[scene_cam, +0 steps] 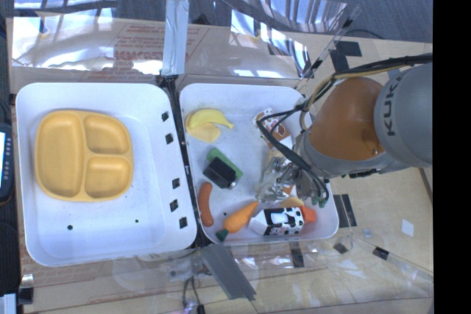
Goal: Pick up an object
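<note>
The grey arm (401,114) with its orange band (352,121) reached in from the right over the right-hand bin (243,92), and its gripper (278,180) hung low near that bin's right side; from where I stood I could not tell how it was set. Just below it lay a black-and-white cow toy (283,220), touching an orange carrot (241,218) to its left. A red sausage (205,204) sat by the bin's left wall, a black block with a green edge (221,169) near the middle, and a yellow banana (204,123) towards the top. The left-hand bin (44,239) held a yellow divided plate (83,154), well apart from the arm
</note>
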Motion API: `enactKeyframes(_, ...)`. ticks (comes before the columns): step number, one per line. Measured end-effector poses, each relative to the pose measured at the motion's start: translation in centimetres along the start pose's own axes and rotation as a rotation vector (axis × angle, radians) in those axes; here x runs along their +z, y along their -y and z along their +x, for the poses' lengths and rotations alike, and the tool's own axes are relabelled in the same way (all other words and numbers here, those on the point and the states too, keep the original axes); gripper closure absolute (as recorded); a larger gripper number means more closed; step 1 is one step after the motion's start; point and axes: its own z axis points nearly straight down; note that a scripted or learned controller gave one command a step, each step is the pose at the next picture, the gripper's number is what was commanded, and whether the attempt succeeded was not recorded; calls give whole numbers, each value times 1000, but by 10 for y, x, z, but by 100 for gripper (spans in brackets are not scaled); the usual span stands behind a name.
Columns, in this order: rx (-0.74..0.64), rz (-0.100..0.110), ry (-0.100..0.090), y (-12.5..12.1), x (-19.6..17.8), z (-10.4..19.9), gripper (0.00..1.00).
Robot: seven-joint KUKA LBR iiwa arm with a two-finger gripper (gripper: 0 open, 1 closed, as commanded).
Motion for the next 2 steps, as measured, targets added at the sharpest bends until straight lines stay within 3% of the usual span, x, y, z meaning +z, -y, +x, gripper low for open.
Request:
enactKeyframes(1,215,0,-7,-39,-11,-42,100)
enactKeyframes(2,303,0,-8,-103,13,-114,100)
